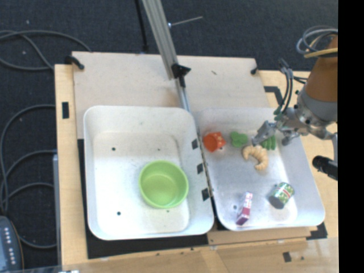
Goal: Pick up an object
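Robotics lab: bench [142, 84], white bins [102, 129], floor cables [23, 44].

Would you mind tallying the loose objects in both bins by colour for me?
Green: 4 (bowl, toy, piece under the gripper, can)
Orange-red: 1 (toy)
Tan: 1 (curved piece)
Pink: 1 (carton)
Total: 7

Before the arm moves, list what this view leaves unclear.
- End effector: too small and cluttered in the camera view to tell whether it is open or grips anything.
- Green item under the end effector: partly covered by it, shape unclear.
- Arm: cut off by the right edge.
- Small carton and can: labels too small to read.
- Orange toy: blurred, kind unclear.
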Robot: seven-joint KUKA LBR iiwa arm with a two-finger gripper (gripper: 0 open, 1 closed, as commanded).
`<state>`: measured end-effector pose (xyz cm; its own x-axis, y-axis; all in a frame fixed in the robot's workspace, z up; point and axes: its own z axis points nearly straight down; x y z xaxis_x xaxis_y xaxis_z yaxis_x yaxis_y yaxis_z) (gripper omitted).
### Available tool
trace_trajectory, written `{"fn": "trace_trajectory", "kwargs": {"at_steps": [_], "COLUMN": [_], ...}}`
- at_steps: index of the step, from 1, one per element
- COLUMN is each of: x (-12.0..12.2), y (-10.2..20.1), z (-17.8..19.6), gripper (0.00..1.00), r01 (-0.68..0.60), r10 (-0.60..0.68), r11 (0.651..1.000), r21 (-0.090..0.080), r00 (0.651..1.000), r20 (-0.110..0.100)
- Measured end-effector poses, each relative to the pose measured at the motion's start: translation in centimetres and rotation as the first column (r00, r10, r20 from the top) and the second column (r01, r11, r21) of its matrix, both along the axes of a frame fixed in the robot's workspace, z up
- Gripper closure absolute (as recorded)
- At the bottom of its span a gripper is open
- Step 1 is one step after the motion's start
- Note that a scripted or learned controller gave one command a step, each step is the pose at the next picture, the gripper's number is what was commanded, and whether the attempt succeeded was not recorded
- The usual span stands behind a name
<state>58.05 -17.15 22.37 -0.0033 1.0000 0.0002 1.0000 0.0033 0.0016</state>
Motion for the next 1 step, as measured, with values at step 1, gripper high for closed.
{"fn": "trace_trajectory", "kwargs": {"at_steps": [1], "x": [0.01], "y": [0.01], "z": [0.00], "gripper": [0.00], "r01": [0.000], "r10": [0.000], "r11": [1.000], "r21": [0.000], "r00": [1.000], "r20": [0.000]}}
